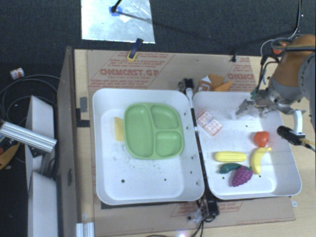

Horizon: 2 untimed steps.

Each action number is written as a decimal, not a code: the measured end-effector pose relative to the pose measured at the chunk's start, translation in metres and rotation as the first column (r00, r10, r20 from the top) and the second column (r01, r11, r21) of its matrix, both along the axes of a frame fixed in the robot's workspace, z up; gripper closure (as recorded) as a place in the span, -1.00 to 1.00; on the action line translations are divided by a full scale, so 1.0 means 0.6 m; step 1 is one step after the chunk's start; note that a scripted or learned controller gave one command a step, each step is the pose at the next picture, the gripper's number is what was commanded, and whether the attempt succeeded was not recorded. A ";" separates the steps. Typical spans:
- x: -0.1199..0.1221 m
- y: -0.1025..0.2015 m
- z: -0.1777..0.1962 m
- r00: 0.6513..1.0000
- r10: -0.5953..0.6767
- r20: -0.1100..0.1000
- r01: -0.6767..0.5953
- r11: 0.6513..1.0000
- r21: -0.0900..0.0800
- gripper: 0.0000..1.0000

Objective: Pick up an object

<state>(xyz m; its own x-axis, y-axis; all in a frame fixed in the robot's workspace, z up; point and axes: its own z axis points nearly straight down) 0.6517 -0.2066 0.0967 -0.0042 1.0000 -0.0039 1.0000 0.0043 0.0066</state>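
Pincer [251, 106] hangs spread open and empty over the right bin's [289, 181] back end, so we're pre-grasp (tomato [261, 138] sits nearest), next it needs to drop onto it.

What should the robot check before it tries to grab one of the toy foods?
1. Toys to pick from in the right bin: ok. Tomato, banana, corn, grapes, a green piece and a pink-checked packet lie there.
2. Tool over the right bin: ok, at its far edge.
3. Tool lined up above a toy: not ok, it sits beyond the tomato.
4. Room around the tomato: ok, it lies apart from the others.
5. Room around the grapes: not ok, banana and green piece crowd them.
6. Tool open or shut: cannot tell.
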 end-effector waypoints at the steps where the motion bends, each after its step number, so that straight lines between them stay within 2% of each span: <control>1: -0.082 0.000 -0.022 1.000 -0.004 -0.010 0.004 1.000 0.004 -1.00; 2: -0.146 0.000 -0.021 1.000 -0.004 -0.008 0.004 1.000 0.003 -1.00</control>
